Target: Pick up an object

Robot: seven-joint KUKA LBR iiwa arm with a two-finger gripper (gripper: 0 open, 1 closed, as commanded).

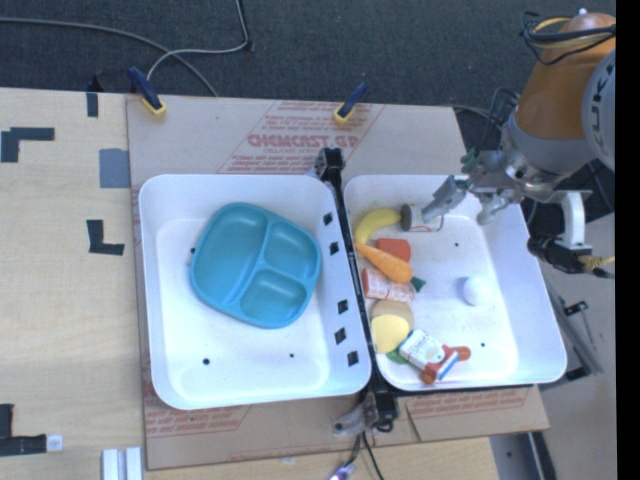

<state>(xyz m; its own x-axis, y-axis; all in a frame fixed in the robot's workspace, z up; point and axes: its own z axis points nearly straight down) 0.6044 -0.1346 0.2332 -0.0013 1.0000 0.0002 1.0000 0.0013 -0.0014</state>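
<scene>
We've got the gripper (428, 211) low over the back of the right bin (520, 298), tip just beside the banana (374, 223) at that bin's back-left corner. Can't tell if the fingers are apart or together from this slant, and we see nothing between them, so no grasp to claim. Candidates all hug the left wall of the right bin: banana, then the carrot (385, 260), a red-and-white packet (385, 286), a pale yellow round piece (391, 325), and a small carton with a red piece (432, 356) at the front edge. A small white object (471, 290) sits apart mid-bin. Risks, as we judge them: items are touching, so a closing grip may catch two or shove the banana into the wall; divider between bins leaves little room for the far finger; the curved banana could roll out; the white piece is low contrast on the white floor. Left bin (170, 368) holds a blue sectioned plate (256, 263). Bins sit on cardboard (290, 143) clamped at the back edge, on a wooden bench (60, 298); dark carpet (300, 18) and a cable behind.
</scene>
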